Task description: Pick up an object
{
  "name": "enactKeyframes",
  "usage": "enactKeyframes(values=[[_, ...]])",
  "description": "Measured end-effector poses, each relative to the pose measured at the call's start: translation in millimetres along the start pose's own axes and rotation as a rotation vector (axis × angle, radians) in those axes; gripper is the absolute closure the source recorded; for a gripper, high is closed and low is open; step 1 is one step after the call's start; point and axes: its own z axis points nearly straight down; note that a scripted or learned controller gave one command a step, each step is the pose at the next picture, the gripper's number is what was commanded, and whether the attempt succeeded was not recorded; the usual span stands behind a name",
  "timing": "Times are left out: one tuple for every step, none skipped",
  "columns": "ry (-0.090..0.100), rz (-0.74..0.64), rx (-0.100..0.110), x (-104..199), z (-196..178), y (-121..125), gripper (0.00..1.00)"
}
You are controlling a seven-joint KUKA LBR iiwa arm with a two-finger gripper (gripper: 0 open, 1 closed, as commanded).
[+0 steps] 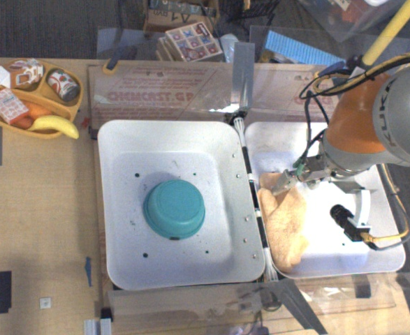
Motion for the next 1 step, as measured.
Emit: enactKeyframes(values=[[0.0, -0.189, 0.01, -62.5, -38.0, -2.9, 0.0]])
